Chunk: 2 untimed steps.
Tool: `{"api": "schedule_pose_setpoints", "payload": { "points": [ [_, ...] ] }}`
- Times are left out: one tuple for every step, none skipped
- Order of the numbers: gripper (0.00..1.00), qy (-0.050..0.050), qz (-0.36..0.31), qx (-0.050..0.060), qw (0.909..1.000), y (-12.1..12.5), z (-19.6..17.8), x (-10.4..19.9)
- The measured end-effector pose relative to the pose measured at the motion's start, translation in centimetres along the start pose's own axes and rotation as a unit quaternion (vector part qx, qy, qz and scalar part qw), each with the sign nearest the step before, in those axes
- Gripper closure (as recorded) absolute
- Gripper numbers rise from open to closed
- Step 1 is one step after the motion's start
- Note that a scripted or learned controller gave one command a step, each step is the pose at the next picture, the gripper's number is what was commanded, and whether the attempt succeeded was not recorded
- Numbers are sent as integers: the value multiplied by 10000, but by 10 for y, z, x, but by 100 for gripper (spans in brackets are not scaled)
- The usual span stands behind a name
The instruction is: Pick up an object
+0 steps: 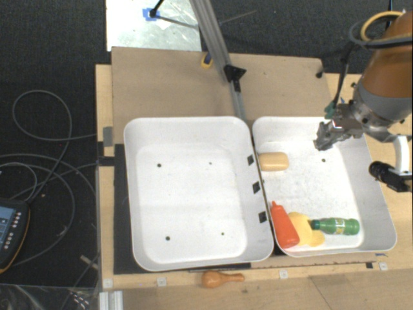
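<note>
Grey arm (381,76) slanting (from right), end effector (326,137) over right bin (381,231).

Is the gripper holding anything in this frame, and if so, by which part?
Nothing is seen held. The gripper hangs over the right bin, apart from the tan block, orange bottle and green bottle.

2 white bins (187,134) on a tan surface (161,82). A beige block (273,161), an orange-red bottle (284,225), a yellow piece (304,228), a green bottle (335,225) with a yellow label.
</note>
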State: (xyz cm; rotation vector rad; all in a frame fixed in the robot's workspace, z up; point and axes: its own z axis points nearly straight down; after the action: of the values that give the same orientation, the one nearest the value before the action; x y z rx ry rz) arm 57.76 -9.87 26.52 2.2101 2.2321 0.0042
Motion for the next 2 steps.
{"api": "schedule_pose_setpoints", "payload": {
  "points": [
    [100, 2, -5, 5, 10000, -6, -5, 51],
    [100, 5, -9, 7, 10000, -9, -7, 108]
  ]
}}
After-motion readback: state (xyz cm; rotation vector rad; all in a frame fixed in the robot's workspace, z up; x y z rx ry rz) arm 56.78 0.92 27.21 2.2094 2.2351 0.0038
